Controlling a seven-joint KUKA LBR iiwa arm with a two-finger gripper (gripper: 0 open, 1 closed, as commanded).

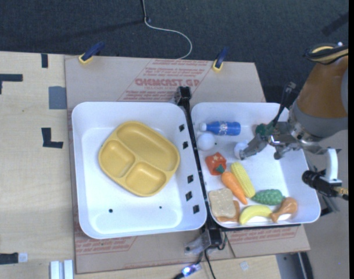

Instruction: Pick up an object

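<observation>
One claw [250,148] hangs low over the right bin [281,112], seemingly unladen.

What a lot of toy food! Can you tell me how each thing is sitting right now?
Yellow tray: flat, left bin.
Blue bottle: on its side.
Corn: lying beside the carrot.
Banana: lying by the bread slice.
Gripper: over the right bin, holding nothing I can see.
</observation>
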